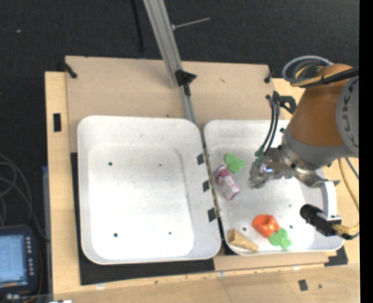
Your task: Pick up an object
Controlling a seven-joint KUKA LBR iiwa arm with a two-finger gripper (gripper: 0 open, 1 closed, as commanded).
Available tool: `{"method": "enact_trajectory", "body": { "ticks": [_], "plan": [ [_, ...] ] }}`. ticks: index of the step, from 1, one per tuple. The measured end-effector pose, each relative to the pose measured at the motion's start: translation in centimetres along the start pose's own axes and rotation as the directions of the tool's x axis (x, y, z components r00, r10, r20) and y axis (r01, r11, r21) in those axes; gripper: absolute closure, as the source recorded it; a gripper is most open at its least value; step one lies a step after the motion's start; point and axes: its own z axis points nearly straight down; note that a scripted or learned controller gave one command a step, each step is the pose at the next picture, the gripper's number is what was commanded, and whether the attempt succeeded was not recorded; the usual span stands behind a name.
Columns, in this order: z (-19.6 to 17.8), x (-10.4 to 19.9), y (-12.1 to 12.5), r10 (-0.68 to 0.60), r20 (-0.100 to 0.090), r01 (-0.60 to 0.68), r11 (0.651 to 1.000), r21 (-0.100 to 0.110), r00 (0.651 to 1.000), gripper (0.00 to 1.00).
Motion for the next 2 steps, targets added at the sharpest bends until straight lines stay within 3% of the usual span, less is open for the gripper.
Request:
{"method": "enact_trajectory", "body": {
  "ticks": [2],
  "plan": [
    [-0.9, 10.0, -0.3, 0.0, 0.0, 0.0, 1.0, 0.002, 1.0, 1.0]
  ]
}}
